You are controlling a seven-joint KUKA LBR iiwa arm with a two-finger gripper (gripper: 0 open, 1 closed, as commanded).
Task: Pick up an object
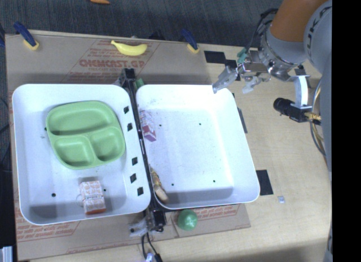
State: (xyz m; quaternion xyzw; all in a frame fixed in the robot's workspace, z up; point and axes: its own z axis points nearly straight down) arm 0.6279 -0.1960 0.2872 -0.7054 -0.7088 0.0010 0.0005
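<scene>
The pincer (231, 83) hangs over the far right corner of the right bin (192, 142), its two fingers spread apart with nothing between them; the nearest pickable thing, a small red-and-white packet (148, 125), lies flat against that bin's left wall; it looks light, thin and crinkly, likely to slide or buckle, so a grip across its narrow width seems best; the green tray (84, 134) and a boxy carton (92, 196) sit in the left bin (28, 142); the carton looks stiffer and easier to pinch by its sides
</scene>
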